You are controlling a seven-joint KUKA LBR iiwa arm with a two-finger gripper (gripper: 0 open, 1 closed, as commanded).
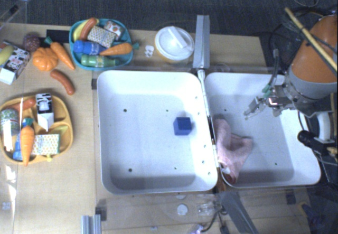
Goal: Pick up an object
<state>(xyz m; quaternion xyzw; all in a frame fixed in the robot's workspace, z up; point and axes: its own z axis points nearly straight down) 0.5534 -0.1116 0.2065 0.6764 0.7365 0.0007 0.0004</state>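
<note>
a light wooden counter [79,175] carries two shallow white plastic bins side by side, seen from above at a slant. the left bin [132,169] holds one small dark blue cube [182,125], lying right of the bin's centre and well apart from every wall. the right bin [296,169] holds a crumpled pink cloth [231,148], bunched against the bin's left wall toward its near left corner. the grey arm with the orange band enters from the right, and its two-finger gripper [255,108] hangs over the upper middle of the right bin with nothing between its jaws; whether the jaws are spread or pressed together cannot be told here. the cloth is likely the nearer target: it lies down and to the left of the jaws, its long axis running roughly along the left wall. the cube lies further left, across the divider between the bins.
</note>
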